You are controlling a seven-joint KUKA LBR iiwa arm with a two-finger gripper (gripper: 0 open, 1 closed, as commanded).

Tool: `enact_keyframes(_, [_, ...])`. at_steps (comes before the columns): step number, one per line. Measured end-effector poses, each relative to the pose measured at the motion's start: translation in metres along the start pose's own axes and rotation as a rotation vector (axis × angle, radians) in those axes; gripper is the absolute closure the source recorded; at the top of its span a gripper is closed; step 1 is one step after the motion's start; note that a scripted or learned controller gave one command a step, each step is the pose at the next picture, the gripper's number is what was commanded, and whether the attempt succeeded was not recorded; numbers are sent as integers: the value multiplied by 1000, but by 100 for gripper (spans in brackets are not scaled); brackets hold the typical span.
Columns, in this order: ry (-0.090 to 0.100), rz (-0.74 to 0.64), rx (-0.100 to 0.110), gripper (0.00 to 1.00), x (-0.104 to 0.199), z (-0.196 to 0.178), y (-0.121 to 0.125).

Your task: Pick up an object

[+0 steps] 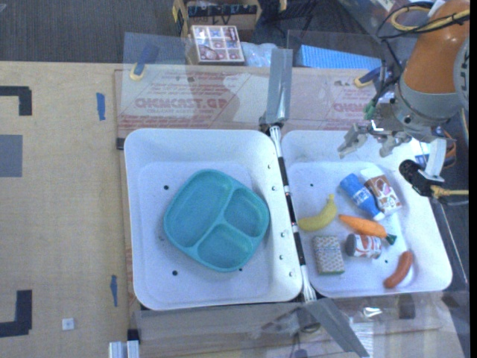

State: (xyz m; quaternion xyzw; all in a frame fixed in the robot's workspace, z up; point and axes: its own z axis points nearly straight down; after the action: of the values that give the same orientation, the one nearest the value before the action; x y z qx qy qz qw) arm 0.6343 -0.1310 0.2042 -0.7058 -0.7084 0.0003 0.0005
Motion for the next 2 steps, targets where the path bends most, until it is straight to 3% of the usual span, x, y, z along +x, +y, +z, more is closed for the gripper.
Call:
enact_keyframes(1, [-2,15,-7,0,-29,117,-9])
enact_keyframes(2, [-1,18,-12,100,-29,105,-8])
